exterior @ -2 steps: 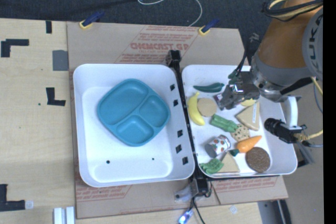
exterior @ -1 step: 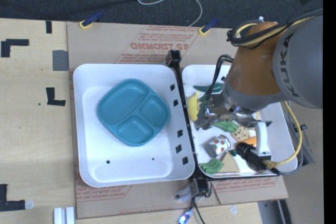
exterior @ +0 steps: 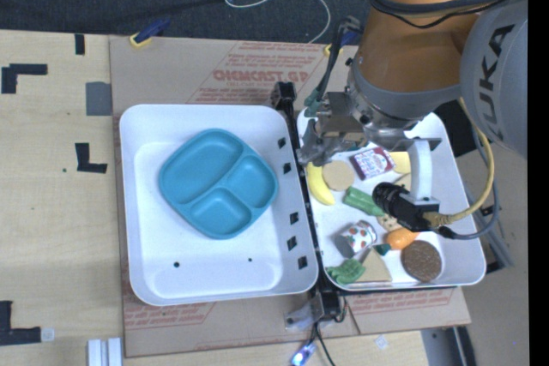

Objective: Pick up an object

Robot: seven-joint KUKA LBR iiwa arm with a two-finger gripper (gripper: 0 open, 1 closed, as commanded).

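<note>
My hand (exterior: 330,133) sits low over the upper left corner of the right bin (exterior: 459,274), close to the divide between the bins; I cannot tell its state from here. On the arm (exterior: 502,56) I read "KU" in dark letters, and the cardboard sheet (exterior: 206,69) under the bins carries red print too faint for me to read. The counter (exterior: 51,184) is pale wood with black marks, and a white cable (exterior: 274,0) loops over dark flooring behind it. The left bin (exterior: 137,270) holds a blue divided plate (exterior: 217,182). Just below my hand lie a banana (exterior: 319,186), a purple-labelled packet (exterior: 371,161), a green piece (exterior: 364,201) and a brown disc (exterior: 422,261).
</note>
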